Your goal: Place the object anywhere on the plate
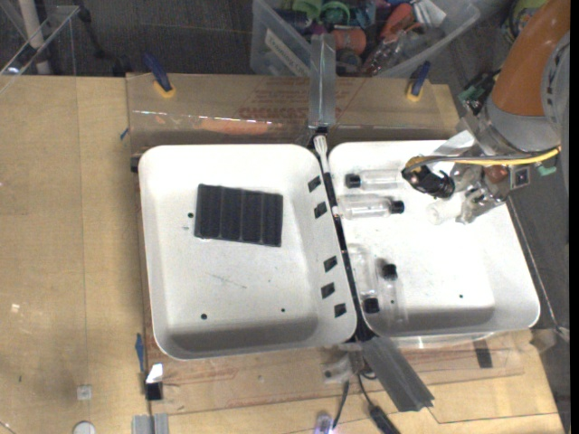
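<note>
Ridged black rectangular plate (240, 215) flat in left bin (172, 315); metallic claw (470, 197) over right bin (470, 310), grip state indiscernible.

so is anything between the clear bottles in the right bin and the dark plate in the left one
Only the raised divider where the two bins meet; the bottles would have to pass over it to reach the plate.

Grey arm with orange band (543, 61) cut off by the right and top edges. Clear plastic crate of coloured toys (362, 16) cropped at the top; contents too blurred to identify.
</note>
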Motion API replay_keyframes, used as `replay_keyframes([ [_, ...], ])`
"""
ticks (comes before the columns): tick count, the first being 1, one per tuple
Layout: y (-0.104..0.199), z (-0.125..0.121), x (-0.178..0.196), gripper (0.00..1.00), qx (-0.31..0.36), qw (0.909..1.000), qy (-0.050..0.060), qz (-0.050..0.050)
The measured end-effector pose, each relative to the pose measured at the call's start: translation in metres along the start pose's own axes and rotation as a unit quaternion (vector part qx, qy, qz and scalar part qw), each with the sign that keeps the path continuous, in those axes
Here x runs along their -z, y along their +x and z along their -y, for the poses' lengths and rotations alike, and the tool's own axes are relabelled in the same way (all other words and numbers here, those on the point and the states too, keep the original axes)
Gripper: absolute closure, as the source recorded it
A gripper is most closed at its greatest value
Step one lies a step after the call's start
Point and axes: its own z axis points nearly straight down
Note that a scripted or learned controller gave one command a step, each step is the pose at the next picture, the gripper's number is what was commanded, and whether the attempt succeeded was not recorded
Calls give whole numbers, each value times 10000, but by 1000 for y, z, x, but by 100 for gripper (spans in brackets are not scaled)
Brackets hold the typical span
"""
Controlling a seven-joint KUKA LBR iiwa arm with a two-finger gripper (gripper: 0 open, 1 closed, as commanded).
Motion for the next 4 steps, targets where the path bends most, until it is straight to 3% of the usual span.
replay_keyframes([
  [1, -20, 49, 20, 100, 223, 9998, 0, -2],
  [2, -26, 70, 38, 100, -414, 9991, -19, -23],
  [3, -9, 56, -7, 100, -398, 9992, -5, -3],
  [4, -5, 76, -1, 100, -410, 9992, -15, -18],
])
